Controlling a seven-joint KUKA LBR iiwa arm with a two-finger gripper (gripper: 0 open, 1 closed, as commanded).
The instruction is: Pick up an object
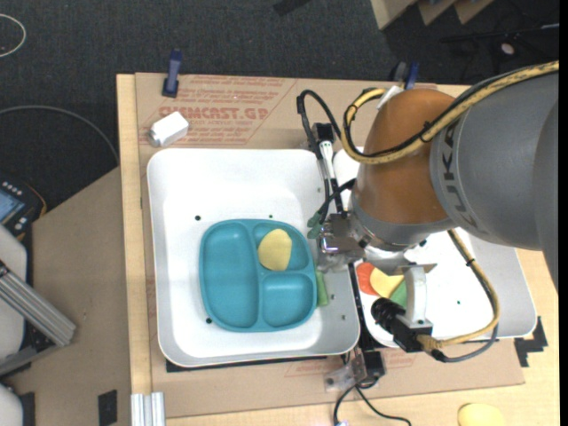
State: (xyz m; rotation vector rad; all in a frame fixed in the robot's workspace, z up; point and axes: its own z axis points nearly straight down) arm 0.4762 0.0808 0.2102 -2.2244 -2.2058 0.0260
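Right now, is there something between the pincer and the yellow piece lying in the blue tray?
Only the tray's raised right rim. The pincer sits at the bins' shared edge, just right of it, and the yellow piece lies uncovered in the upper right compartment.

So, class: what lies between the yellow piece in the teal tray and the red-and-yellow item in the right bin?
In the camera view, the robot's wrist and the bins' adjoining rims lie between them.
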